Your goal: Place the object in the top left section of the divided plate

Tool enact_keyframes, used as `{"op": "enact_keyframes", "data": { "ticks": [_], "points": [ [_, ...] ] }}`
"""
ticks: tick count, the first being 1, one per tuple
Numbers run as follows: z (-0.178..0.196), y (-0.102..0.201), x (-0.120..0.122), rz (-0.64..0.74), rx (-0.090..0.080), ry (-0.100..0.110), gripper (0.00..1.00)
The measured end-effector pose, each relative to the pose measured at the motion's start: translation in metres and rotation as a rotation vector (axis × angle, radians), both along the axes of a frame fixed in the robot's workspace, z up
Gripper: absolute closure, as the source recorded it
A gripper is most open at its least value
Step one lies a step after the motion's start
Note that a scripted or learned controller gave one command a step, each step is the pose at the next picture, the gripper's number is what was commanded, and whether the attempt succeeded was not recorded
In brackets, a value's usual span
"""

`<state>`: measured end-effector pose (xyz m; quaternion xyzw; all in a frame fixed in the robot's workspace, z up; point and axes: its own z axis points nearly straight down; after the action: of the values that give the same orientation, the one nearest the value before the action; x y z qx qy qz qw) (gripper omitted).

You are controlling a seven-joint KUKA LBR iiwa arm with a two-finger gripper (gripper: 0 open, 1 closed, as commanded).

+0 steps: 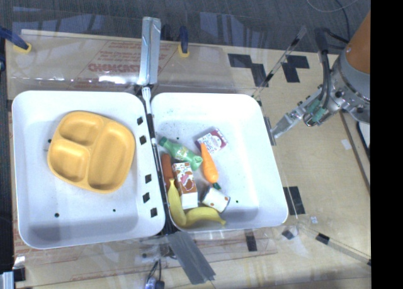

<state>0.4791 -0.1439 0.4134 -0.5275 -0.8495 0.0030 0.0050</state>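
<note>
Your tool (281,124) sits off to the right of both bins, above the worktop (315,174), just beyond the right bin's (267,155) upper right wall. It points left, toward that bin, and nothing lies between its tips that you can see. Whether it is wide or narrow you cannot tell at this angle and size. Behind it the arm (356,61) runs up to the right edge, with its orange band showing at the top.

Look in the left bin (31,218) for the yellow divided plate (92,150). It lies in the upper middle part, turned a little, with its sections bare.

All the loose things are in the right bin, gathered toward its left and lower side. You have a green bottle (180,152) lying tilted, a carrot (209,165) just right of it, and a red and white packet (212,140) above the carrot. A sausage (167,167) lies along the left wall. A small carton (184,184) rests beside it, touching a banana (182,213) that curves along the bottom. Another small carton (216,199) sits just above the banana's right end.
</note>
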Motion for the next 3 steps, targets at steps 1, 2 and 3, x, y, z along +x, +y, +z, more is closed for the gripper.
{"op": "enact_keyframes", "data": {
  "ticks": [1, 2, 3],
  "points": [
    [-0.028, -0.05, 0.092, -0.053, -0.001, -0.007, 1.0],
    [-0.061, -0.038, -0.002, 0.279, 0.004, -0.006, 1.0],
    [-0.1, 0.015, 0.049, 0.5, 0.005, -0.006, 1.0]
  ]
}}
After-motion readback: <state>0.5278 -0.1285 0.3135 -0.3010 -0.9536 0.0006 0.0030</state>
